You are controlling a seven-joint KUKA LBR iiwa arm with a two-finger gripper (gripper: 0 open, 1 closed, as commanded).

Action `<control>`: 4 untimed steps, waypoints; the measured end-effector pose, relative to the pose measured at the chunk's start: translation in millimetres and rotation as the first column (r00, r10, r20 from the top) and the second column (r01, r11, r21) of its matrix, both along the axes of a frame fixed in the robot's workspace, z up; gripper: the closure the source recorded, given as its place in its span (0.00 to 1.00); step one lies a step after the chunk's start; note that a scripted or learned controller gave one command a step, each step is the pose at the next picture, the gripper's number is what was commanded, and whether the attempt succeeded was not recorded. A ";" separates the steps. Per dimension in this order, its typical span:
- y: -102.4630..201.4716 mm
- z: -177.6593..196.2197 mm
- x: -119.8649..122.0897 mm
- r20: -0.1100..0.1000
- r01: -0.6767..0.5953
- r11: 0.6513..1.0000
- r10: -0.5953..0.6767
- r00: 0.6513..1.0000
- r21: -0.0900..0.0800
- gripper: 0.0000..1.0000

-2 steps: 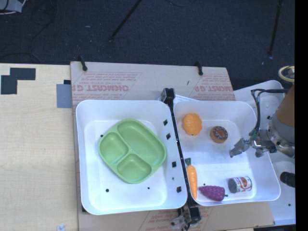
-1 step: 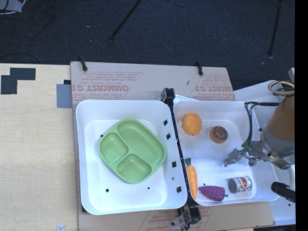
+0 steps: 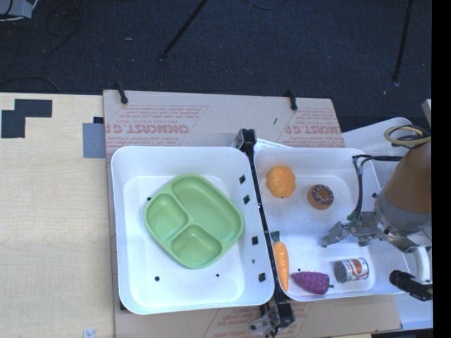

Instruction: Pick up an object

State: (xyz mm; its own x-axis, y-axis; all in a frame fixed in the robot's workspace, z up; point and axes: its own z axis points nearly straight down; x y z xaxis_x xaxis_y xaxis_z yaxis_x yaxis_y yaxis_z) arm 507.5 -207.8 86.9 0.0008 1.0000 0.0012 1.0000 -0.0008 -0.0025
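Bright, even overhead light glares off the two white bins (image 3: 184,162), washing out their rims; shadows are faint, the floor (image 3: 211,41) toward twelve o'clock is dim, and detail is soft and grainy.

The scene is viewed by one fixed camera set above the bench, angled down at a slant. Both bins are taken in: the left bin (image 3: 134,287) near the frame's centre, the right bin (image 3: 338,162) toward the right. Dark floor is seen beyond the bench (image 3: 49,224) at the top. The arm (image 3: 412,189) enters at the right edge.
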 end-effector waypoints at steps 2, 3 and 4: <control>-3.8 73.5 -3.2 0.004 -0.001 1.000 0.001 1.000 -0.002 1.00; -4.8 118.7 -10.2 0.004 -0.002 1.000 0.002 1.000 -0.002 1.00; 4.8 174.1 -8.7 0.006 -0.003 1.000 0.003 1.000 -0.002 1.00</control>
